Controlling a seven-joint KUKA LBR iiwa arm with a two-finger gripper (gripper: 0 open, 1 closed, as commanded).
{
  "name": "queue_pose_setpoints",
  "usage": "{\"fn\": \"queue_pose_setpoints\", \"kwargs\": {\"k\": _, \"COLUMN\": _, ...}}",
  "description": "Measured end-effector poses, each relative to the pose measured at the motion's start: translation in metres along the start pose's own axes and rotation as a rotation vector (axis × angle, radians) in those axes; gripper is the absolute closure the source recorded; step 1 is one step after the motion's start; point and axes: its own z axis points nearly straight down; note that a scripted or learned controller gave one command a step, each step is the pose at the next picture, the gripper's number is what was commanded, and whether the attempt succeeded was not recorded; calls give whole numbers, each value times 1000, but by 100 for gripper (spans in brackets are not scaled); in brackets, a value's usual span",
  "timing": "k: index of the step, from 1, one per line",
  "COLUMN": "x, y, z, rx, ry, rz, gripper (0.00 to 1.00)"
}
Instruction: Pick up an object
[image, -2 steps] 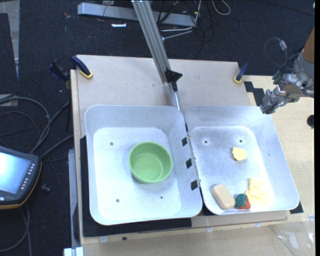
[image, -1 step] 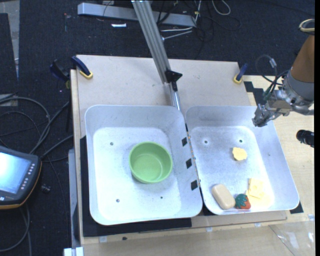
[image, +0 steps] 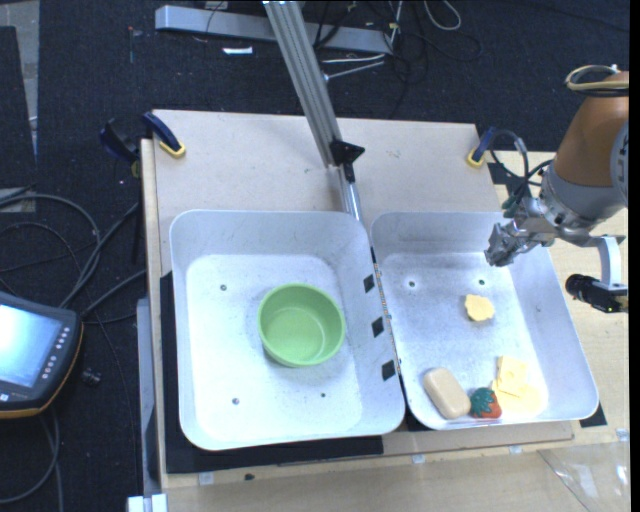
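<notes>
My gripper (image: 499, 252) hangs over the upper right part of the right bin (image: 430, 240), its dark fingers pointing down-left with nothing visible between them. Below it a small yellow piece (image: 480, 309) lies on the bin floor. Near the bin's front edge rest a tan oblong block (image: 446, 392), a small red and green object (image: 485, 402) and a pale yellow block (image: 516, 383). A green bowl (image: 301, 325) stands upright in the middle of the left bin (image: 210, 300).
A slanted metal pole (image: 312, 85) runs from the top of the view down to the divide between the bins. Yellow-tipped clamps (image: 165, 140) sit at the bench's back corners. A handheld screen (image: 30, 350) lies left of the bench.
</notes>
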Motion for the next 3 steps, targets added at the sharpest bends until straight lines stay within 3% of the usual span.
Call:
{"fn": "queue_pose_setpoints", "kwargs": {"k": 1, "x": 3, "y": 6, "z": 46, "rx": -1, "ry": 0, "rz": 0, "gripper": 0}}
{"fn": "queue_pose_setpoints", "kwargs": {"k": 2, "x": 2, "y": 8, "z": 33, "rx": -6, "ry": -2, "rz": -1, "gripper": 100}}
{"fn": "queue_pose_setpoints", "kwargs": {"k": 3, "x": -1, "y": 8, "z": -30, "rx": -10, "ry": -3, "rz": 1, "gripper": 100}}
